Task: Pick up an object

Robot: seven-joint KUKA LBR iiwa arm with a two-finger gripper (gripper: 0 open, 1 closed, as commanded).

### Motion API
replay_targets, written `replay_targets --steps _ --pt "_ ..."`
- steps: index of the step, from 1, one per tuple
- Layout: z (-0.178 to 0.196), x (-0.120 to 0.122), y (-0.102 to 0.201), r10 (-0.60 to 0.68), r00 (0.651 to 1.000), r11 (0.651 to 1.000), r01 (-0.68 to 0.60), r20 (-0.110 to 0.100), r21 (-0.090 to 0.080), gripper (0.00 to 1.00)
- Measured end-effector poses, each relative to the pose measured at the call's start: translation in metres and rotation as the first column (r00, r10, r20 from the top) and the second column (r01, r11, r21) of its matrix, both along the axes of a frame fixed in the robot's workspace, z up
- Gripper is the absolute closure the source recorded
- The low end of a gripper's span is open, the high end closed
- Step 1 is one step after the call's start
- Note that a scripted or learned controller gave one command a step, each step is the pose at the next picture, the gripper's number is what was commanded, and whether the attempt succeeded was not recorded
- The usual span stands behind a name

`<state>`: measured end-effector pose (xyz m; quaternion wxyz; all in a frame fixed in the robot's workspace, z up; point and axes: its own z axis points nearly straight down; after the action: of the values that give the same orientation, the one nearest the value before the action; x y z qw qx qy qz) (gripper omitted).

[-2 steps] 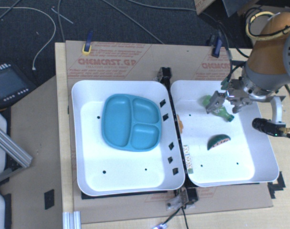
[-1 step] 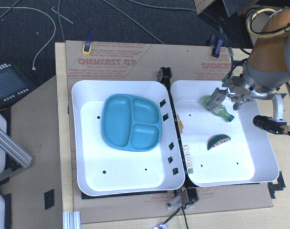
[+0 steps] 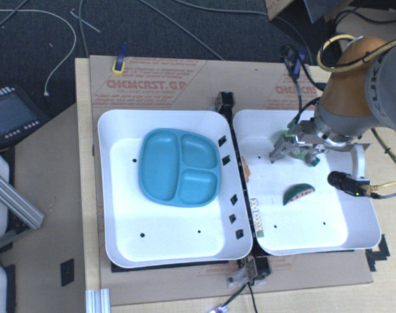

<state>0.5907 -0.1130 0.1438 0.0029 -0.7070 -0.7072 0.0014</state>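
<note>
Camera view looks down on two white bins side by side on the bench. Over the right bin point(image 3: 354, 237), near its back edge, hangs the gripper point(image 3: 290, 150), its fingers apart with nothing between them. A watermelon slice point(image 3: 298, 193) lies on that bin's floor near the middle, apart from the gripper. A blue divided plate point(image 3: 180, 167) lies in the left bin point(image 3: 120, 194).

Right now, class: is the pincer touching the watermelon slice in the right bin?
Apart. The camera view shows the pincer over the upper part of the right bin, with bare white floor between it and the watermelon slice lying lower down.
</note>
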Motion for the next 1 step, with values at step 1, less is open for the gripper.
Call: replay_targets --steps 1 --pt "-0.0529 -0.0008 0.0008 -0.001 1.000 1.000 0.001 0.000 0.000 0.00"
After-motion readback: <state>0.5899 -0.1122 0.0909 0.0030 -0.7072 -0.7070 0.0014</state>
